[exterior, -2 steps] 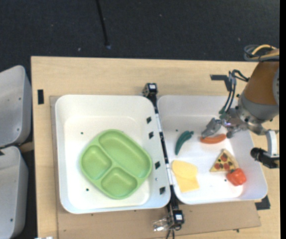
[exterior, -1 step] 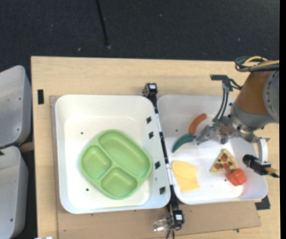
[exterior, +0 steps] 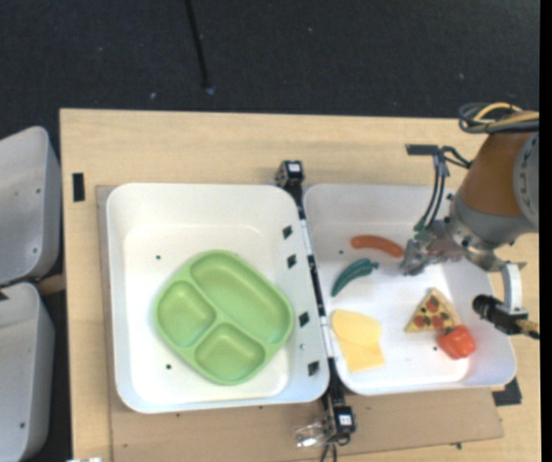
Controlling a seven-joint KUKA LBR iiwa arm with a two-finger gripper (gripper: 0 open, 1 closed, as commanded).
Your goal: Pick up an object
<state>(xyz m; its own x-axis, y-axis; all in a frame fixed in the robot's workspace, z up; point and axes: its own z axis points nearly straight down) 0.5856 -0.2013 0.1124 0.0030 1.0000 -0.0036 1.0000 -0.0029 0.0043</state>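
Scanning from the left, you find one green divided plate (exterior: 222, 316) — three compartments — lying in the left bin (exterior: 122, 210). No writing is readable anywhere. The right bin (exterior: 391, 383) holds five toy foods: one green pepper (exterior: 353, 273), one orange sausage (exterior: 378, 245), one yellow cheese slice (exterior: 358, 339), one pizza wedge (exterior: 432, 312) and one red tomato (exterior: 458, 343). Your gripper (exterior: 416, 256) sits low just right of the sausage; how it stands you cannot tell.
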